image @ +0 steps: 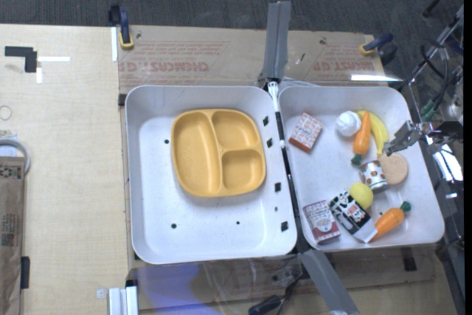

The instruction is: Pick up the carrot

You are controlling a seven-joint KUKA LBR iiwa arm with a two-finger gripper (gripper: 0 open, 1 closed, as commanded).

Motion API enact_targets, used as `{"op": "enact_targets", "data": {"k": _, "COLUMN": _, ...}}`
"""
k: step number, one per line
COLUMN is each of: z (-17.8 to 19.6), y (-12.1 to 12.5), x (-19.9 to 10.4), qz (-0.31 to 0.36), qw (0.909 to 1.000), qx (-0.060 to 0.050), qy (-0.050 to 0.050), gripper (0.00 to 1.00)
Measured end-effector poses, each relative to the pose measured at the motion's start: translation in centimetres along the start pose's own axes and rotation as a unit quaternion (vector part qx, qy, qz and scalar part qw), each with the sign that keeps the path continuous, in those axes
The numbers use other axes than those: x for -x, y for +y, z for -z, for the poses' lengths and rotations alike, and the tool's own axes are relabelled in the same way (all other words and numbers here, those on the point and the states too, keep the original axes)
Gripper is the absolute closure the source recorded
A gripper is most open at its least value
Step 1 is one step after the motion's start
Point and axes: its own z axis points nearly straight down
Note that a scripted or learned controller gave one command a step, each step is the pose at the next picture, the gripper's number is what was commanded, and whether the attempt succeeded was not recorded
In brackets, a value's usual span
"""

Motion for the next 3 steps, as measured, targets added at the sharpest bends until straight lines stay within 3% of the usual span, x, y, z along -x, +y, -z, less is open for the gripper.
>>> {"op": "enact_targets", "data": {"k": 1, "z": 0.8, "y": 0.1, "x": 0.0, "qz": 0.0, "qw": 1.0, "qx": -0.001, "qy": 0.0, "gripper": 1.0}}
{"op": "enact_targets", "data": {"k": 2, "z": 2.5, "y": 2.1, "x": 3.6, "qz": 0.112, "qw": 0.9937, "qx": 0.001, "qy": -0.001, "gripper": 1.0}}
{"op": "enact_targets", "data": {"k": 3, "z": -4.6, "y": 1.0, "x": 4.7, "qz": 0.206, "qw": 0.9785, "qx": 0.001, "qy": 0.0, "gripper": 1.0}}
